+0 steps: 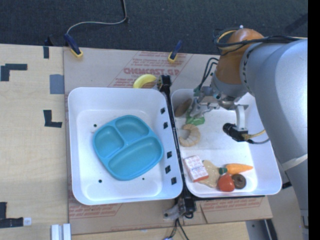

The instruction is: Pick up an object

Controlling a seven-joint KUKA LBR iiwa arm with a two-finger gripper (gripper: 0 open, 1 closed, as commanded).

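Brown cardboard covers the bench under two shallow white bins, with dark carpet beyond and a pale wooden board off to one side. Nearest the front edge, in the right bin (265, 184), sit a small red tomato (225, 183), a dark round piece (239, 181) touching it, an orange carrot (238, 168) just behind, a flat tan piece (212, 173) and a little red-and-white carton (195, 168) — all of them look like light toy food, stiff and probably smooth plastic, so round ones may roll or squirt out of a pinch. The carton, with flat parallel sides, seems the safest to take across its short width; the carrot would be best gripped at its thick middle. Left of these, the other bin (80, 149) holds a blue divided plate (128, 146), broad and flat and likely awkward for two fingers except at its rim. Farther back in the right bin lies a pale curled pastry (189, 135), and just behind it the gripper (198, 110) hangs low over something green (195, 119) and a brownish piece (183, 106) near the wall between the bins; whether it is spread or pinching anything I cannot tell from this angle. Beyond the bins a yellow banana (145, 81) rests on the cardboard, and two yellow clamps (73, 46) hold its far edge.
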